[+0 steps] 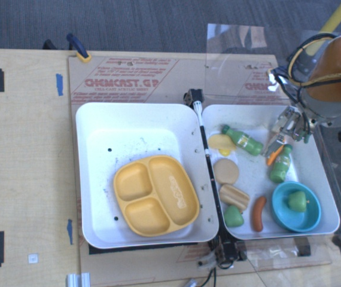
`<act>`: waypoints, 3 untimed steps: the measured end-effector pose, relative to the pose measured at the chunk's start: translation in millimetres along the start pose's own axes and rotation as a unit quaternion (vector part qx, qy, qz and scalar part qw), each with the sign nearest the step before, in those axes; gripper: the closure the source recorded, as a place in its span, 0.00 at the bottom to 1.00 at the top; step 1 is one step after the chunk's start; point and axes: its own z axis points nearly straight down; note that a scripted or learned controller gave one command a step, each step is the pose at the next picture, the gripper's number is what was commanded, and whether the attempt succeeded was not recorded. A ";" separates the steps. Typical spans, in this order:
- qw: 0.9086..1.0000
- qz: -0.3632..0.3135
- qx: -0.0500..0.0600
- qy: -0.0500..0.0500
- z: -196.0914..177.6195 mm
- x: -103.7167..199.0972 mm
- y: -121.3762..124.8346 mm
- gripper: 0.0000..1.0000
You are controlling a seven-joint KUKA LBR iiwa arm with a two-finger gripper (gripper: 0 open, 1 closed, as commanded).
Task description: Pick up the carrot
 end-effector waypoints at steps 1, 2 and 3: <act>1.000 -0.002 -0.002 -0.008 -15.4 -3.5 3.7 1.00; 0.993 0.117 -0.003 -0.001 -131.6 47.2 83.4 1.00; 0.994 -0.113 0.000 -0.002 -160.1 26.7 33.8 1.00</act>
